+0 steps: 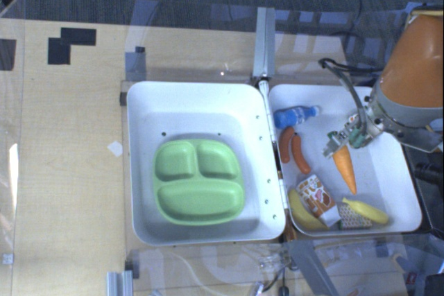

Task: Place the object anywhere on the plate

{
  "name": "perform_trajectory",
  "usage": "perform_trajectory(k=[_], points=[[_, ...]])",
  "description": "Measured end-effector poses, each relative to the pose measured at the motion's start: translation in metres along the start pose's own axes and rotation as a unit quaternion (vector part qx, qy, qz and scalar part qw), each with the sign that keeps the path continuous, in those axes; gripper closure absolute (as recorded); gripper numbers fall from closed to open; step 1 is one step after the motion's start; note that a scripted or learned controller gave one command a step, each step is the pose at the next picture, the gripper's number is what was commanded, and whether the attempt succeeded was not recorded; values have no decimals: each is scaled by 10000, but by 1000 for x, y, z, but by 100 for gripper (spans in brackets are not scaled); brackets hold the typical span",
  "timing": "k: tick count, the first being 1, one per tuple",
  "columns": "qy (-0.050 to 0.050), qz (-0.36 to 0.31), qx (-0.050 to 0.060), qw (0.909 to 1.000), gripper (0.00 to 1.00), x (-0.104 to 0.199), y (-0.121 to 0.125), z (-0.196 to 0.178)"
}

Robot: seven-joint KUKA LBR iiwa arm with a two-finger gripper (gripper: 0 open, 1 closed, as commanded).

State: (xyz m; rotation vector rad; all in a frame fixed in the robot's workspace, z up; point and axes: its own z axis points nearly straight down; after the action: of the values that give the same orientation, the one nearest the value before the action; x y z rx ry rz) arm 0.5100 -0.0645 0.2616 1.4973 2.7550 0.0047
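Camera view, gripper: the gripper [345,138] sits low over the right bin [395,107], about midway along its length and a little toward its right wall; whether it is released or clenched cannot be told, and nothing can be made out in its grasp.
Arm: the grey arm with its orange band [416,59] enters over the right bin's far right corner.
Carrot: the carrot [345,167] lies on the right bin's floor, its broad end right at the gripper and its point aimed at the near wall; contact cannot be judged.
Sausages: two red-orange sausages [295,149] lie side by side near the bin's left wall, well left of the gripper.
Bottle: a blue bottle [294,115] rests toward the far left corner.
Near-wall items: a printed packet [316,195] lies against a banana [303,211] in the near left corner; a second banana [365,210] lies along the near wall.
Plate: the green divided plate [199,181] sits in the left bin [142,149], near that bin's middle, well apart from the carrot.
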Motion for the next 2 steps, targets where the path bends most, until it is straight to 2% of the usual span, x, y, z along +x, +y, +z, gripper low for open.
perform_trajectory(k=[1, 2], points=[[-5, 163, -6, 9999, 100, 1, 28, -43], [9, -199, 4, 9998, 100, 104, 66, -2]])
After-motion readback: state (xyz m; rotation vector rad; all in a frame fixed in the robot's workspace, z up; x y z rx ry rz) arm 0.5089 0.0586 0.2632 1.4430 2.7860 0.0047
